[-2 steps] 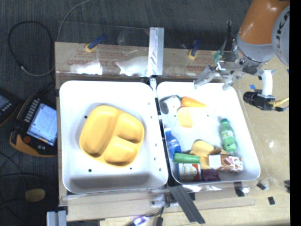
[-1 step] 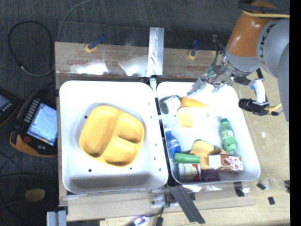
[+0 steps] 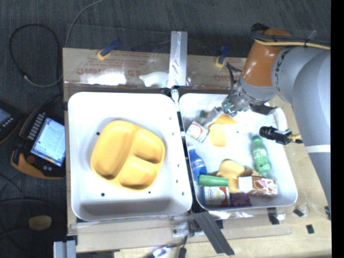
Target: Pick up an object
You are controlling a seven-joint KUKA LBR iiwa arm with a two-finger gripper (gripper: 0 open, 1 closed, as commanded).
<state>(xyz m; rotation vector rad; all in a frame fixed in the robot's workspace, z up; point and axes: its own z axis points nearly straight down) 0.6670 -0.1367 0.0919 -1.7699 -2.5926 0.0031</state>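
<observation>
Grey fingers hang over the right bin (aperture and hold: cannot tell).

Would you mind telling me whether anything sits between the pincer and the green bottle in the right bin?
Nothing visible blocks it. The pincer hangs over the bin's far end; the green bottle lies nearer, uncovered.

the pincer hangs over the far part of the right bin, above small clutter; a big yellow object fills the left bin.
</observation>
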